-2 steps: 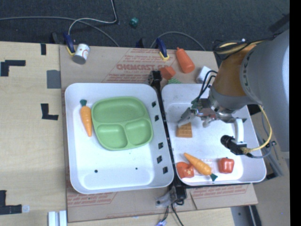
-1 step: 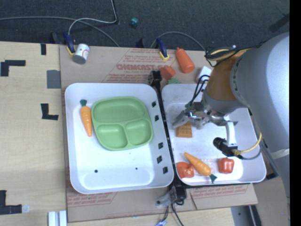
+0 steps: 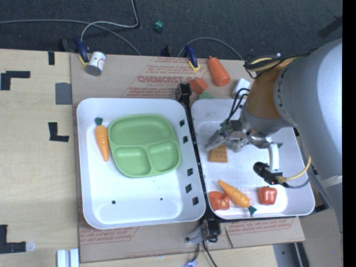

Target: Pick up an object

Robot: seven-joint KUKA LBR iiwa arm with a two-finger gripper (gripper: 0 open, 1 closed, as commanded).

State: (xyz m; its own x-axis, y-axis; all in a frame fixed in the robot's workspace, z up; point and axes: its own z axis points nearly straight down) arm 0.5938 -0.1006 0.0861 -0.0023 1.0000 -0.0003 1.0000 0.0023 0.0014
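Tool (image 3: pixel 218 142) sits low in your right bin (image 3: pixel 289 207), just above the waffle piece (image 3: pixel 218 155); can't tell its state. Approach step; next, drop and close.

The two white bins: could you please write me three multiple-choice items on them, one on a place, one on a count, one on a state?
1. Where does the green divided plate lie?
A. left bin
B. right bin
C. on the bench

2. How many toy carrots lie inside the bins?
A. one
B. two
C. four

3. How does the waffle piece lie?
A. flat on the bin floor
B. on the plate
C. outside the bins

Answers:
1. A, it fills the left bin.
2. B, one carrot beside the plate, another carrot in the right bin.
3. A, it lies flat beneath the claw.
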